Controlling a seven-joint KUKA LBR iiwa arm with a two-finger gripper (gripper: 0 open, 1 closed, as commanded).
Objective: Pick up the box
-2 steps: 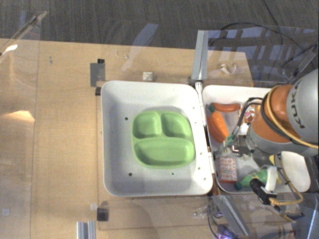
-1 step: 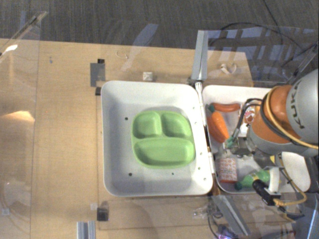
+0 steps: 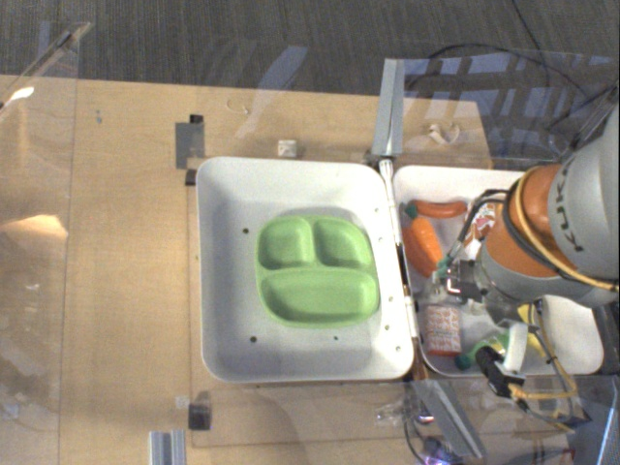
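Camera view: left bin on the desk holds a green divided tray at centre; right bin holds the box by its near left edge, a carrot, a sausage; gripper above the box, grip state indeterminable.

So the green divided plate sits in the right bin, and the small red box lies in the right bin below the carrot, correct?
Not quite. The camera view shows the green divided plate in the left bin, not the right one. The rest holds: the small red box lies in the right bin, below the carrot.
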